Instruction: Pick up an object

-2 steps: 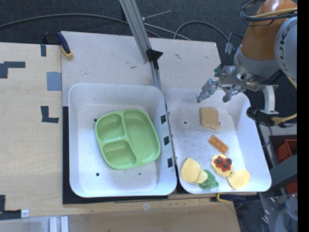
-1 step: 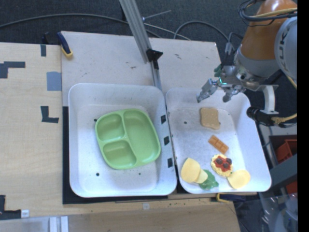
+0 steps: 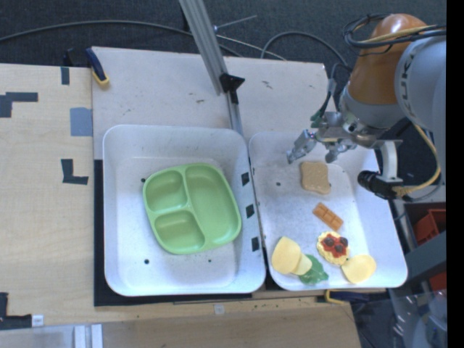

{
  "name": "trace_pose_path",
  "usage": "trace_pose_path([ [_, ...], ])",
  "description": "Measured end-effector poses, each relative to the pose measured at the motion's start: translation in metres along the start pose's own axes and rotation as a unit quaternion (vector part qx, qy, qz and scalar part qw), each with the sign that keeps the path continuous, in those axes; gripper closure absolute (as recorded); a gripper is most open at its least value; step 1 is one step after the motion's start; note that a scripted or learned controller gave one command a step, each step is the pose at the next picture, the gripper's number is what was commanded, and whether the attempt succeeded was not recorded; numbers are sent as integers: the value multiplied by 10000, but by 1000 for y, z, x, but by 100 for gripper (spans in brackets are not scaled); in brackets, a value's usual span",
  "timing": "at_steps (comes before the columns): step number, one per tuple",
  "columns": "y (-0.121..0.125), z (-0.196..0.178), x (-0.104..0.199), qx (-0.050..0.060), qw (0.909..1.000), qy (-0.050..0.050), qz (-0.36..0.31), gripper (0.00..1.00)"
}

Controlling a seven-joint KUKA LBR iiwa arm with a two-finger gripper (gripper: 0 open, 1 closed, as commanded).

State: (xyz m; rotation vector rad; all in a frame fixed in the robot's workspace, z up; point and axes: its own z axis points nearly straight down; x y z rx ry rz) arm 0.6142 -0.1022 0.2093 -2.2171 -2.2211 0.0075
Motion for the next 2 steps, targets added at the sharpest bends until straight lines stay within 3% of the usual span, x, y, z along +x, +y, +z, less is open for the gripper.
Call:
trace_pose_path([
  [2,2,90,-6,4,10000,0,1,0],
])
